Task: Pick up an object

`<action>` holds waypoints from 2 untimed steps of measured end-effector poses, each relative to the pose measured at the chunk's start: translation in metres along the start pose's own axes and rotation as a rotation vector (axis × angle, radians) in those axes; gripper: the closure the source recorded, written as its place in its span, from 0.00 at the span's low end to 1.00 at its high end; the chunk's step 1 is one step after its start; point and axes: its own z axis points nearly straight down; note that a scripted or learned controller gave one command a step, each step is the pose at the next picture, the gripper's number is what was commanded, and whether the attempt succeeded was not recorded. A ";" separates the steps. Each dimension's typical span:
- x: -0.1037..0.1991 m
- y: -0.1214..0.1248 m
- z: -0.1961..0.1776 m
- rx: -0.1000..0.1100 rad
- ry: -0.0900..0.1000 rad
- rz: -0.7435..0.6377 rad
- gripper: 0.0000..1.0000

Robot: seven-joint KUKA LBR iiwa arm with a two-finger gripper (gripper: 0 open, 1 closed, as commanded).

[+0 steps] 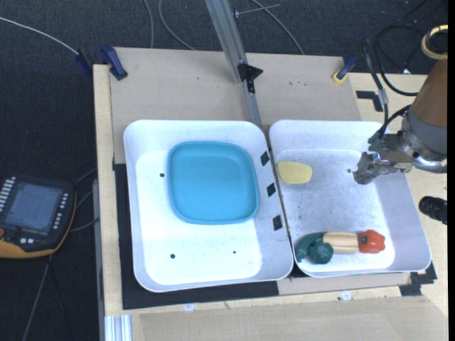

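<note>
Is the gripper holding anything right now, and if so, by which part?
Nothing can be seen in the gripper. It sits over bare floor of the right bin, apart from the yellow piece and from the toy vegetables at the near wall.

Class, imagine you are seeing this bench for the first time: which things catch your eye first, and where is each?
The blue tray stands out most, lying in the left bin. In the right bin, a yellow piece lies near the upper left corner, and a green, tan and red row of toys runs along the near edge. The gripper hangs over that bin's upper right part, apart from all of them.
</note>
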 end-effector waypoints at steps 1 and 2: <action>0.061 0.013 -0.001 0.004 0.002 -0.005 1.00; 0.112 0.018 -0.008 0.004 0.002 -0.004 1.00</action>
